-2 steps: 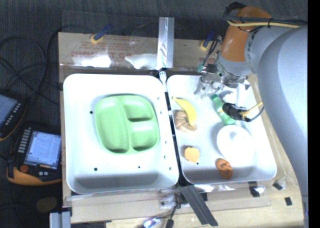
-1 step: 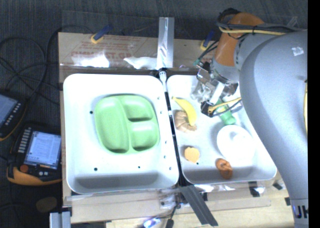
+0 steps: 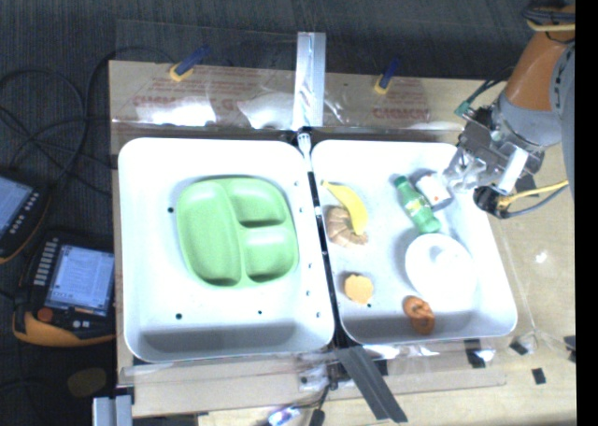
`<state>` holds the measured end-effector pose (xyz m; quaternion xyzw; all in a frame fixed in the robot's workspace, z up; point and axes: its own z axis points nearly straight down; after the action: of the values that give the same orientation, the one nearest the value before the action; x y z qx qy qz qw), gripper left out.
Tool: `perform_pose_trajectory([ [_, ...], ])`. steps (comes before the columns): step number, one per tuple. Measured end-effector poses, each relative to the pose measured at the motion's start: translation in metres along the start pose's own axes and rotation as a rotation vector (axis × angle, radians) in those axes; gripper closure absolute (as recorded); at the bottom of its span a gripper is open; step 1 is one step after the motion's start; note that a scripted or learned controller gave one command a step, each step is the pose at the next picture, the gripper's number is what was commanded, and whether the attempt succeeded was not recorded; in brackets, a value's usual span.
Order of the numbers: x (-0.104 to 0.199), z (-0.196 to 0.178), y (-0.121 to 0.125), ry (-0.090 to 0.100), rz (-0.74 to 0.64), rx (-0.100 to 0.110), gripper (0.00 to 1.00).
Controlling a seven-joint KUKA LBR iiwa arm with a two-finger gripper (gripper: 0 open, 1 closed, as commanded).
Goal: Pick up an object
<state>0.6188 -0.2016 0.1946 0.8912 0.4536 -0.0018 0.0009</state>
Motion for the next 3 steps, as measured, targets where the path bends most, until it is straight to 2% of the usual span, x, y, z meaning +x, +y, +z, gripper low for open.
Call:
perform_pose_trajectory([
  [1,0.007,-0.007,0.028,-0.001,0.337,0.002,0.00],
  [2,0.042,0.101,0.003,0.000,0.723,0.003,0.00],
  [3,0.079,0.072,-0.016,0.000,0.472,0.002,0.00],
])
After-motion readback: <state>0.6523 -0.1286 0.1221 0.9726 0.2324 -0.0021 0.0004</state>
